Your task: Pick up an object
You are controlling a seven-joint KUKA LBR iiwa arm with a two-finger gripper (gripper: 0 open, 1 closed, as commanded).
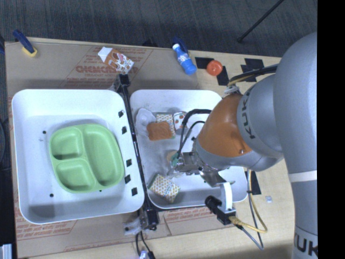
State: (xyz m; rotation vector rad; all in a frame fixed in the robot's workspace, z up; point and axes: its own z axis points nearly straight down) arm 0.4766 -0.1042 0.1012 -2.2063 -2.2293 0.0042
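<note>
Tool [180,165] is hovering low at right bin [161,97] center, state I can't tell, nothing visibly grasped; candidates are sitting at 12 o'clock (brown sponge [159,130]) and 7 o'clock (patterned packet [164,188]), so pick is pending.

Blue bottle [184,59] and orange cap [214,67] — perhaps a ball — behind bins.
</note>
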